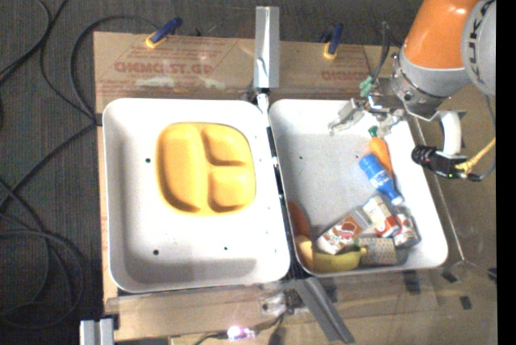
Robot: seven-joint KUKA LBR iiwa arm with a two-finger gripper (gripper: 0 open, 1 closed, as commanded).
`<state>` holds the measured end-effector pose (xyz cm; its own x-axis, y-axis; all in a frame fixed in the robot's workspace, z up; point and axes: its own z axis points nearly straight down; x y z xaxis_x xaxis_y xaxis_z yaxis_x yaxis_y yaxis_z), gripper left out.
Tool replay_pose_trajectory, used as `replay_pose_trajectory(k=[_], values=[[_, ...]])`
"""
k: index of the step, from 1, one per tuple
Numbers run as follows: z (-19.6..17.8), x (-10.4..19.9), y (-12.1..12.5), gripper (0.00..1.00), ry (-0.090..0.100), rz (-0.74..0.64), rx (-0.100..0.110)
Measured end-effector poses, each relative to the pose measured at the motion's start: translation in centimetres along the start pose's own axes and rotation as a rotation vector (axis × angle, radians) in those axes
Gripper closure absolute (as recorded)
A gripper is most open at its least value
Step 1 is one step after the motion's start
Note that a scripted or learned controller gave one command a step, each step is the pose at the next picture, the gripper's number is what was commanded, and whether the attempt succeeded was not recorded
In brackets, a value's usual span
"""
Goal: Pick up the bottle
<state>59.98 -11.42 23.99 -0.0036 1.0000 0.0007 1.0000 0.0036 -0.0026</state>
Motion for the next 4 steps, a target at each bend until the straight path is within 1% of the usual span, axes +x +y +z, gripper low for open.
replay_pose_trajectory(k=[1,2,3,4], values=[[4.3,-4.9,-5.2,0.0,-0.001,-0.063,0.0],[14.6,-7.4,-1.2,0.0,0.001,-0.293,-0.002],[15.1,-6.2,1.5,0.0,-0.003,-0.221,-0.009],[15.0,-6.9,-6.5,0.0,-0.006,-0.309,-0.01]])
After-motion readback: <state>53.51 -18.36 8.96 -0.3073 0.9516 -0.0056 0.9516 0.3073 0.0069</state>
